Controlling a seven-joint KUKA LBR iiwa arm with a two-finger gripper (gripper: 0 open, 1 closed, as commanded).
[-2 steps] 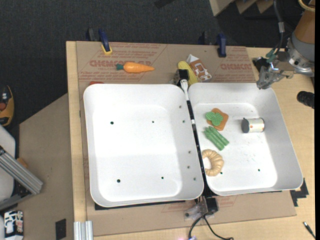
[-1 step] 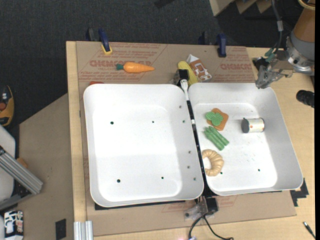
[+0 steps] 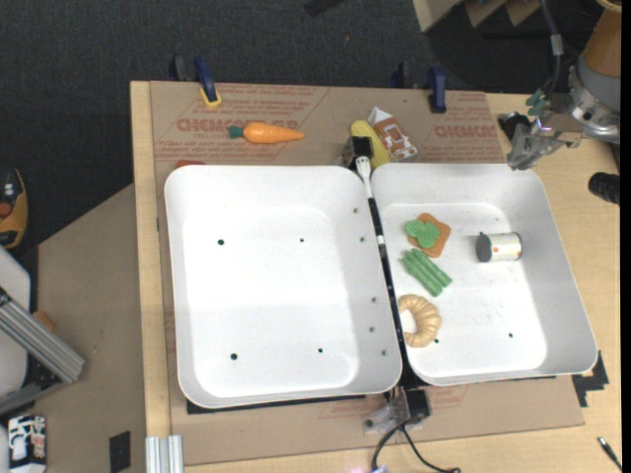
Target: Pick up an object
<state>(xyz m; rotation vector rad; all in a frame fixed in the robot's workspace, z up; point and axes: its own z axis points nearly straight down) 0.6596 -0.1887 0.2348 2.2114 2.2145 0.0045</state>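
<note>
The right bin holds several small objects. An orange slice topped with a green piece lies near its middle, with a green bean bundle just below. Close to the divider rests a tan pastry ring. A small white cylinder with a dark end lies further right. My gripper hangs above the right bin's back right corner, well apart from all of them. It is open with nothing between its fingers.
The left bin is bare white. Behind the bins on the cardboard lie a toy carrot, a yellow and black item and a small brown packet. Blue clamps grip the board's back edge.
</note>
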